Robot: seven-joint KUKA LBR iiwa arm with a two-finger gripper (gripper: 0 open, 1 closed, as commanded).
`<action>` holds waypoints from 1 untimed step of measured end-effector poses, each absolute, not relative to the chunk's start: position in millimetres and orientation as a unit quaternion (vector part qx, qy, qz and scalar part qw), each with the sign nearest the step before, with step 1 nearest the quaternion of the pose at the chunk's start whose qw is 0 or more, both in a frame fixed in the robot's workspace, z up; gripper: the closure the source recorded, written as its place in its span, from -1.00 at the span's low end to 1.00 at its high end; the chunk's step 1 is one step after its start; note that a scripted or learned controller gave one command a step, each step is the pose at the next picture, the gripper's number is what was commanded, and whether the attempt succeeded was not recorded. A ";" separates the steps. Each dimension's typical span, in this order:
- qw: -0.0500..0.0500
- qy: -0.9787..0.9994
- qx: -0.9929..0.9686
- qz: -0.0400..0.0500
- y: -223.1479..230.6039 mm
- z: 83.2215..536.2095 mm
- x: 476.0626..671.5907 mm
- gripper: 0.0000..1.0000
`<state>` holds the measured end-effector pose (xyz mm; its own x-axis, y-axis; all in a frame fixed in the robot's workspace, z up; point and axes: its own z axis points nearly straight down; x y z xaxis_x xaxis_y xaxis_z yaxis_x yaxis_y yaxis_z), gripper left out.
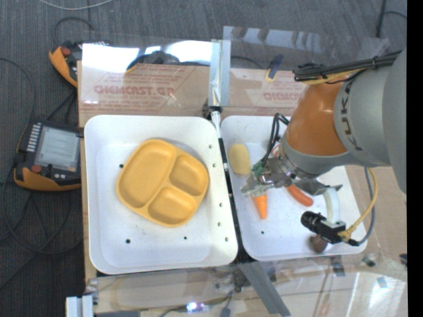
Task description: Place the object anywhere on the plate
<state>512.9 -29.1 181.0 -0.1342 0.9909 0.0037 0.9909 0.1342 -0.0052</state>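
Camera view: the hand (pixel 259 181) is seen low in the right bin (pixel 291 243), and whether its fingers are apart or together cannot be told. A small orange carrot (pixel 262 206) lies just below it on the bin floor. A pale yellow potato-like piece (pixel 239 158) rests near the bin's left wall. The yellow divided plate (pixel 163 181) is seen in the left bin (pixel 106 243).
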 end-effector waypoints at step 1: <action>0.002 -0.808 -0.589 0.002 83.7 228.5 534.9 1.00</action>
